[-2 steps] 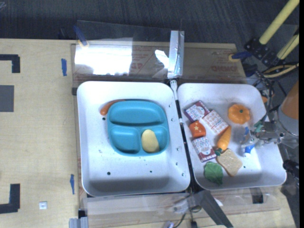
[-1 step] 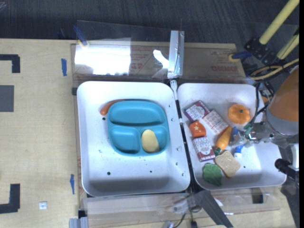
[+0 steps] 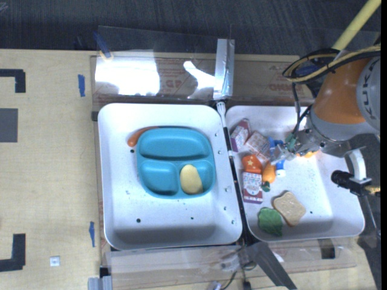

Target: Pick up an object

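The right bin holds a heap of small things. Among them are a dark red packet, a pinkish packet, an orange-red packet, a small orange carrot-like piece, a slice of toast and a green leafy piece. My gripper hangs low over the bin's back middle, just right of the packets and beside a small blue item. I see nothing clearly held in it.
The left bin carries a blue divided tray with a yellow lemon-like object in its right compartment. An orange item peeks out behind the tray. A clear shiny panel stands behind the bins. Cables loop above the arm.
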Controlling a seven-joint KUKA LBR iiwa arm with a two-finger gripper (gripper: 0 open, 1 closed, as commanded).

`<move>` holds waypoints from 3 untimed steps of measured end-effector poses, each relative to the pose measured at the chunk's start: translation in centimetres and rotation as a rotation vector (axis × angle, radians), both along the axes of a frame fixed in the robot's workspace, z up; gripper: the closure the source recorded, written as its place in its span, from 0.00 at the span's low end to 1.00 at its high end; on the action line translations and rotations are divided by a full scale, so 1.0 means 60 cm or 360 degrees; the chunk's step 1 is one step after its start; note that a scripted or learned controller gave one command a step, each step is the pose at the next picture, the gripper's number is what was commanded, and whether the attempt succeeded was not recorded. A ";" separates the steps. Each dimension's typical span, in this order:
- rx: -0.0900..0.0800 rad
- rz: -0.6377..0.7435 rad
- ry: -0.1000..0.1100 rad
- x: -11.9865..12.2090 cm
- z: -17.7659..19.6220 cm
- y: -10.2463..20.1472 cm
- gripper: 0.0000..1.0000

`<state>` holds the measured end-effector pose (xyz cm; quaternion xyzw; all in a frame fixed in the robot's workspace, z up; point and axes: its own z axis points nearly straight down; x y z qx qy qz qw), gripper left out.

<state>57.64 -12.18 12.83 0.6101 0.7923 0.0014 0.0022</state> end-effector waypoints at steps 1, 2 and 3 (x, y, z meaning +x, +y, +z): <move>-0.0005 -0.0182 -0.0015 0.091 -0.040 -0.005 1.00; 0.0001 -0.0370 -0.0010 0.144 0.130 0.030 1.00; -0.0002 -0.0366 -0.0010 0.144 0.145 0.031 1.00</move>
